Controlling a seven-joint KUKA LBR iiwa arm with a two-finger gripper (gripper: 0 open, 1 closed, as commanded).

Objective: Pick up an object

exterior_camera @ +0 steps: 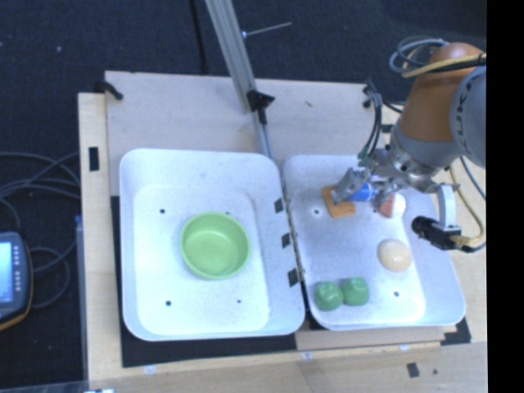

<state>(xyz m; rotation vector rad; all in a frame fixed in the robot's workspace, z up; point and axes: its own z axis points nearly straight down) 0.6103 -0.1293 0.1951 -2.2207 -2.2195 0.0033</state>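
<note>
My pincer [354, 188] low over orange block [341, 204], right bin [442, 301]; finger state: cannot tell. Risk I see: clipping block edge, nudging it aside.

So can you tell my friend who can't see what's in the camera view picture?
A grey and orange robot arm reaches from the right, its gripper low over an orange block in the right bin. That bin also holds a cream ball, two green lumps and a small red and white thing. The left bin holds a green bowl.
</note>
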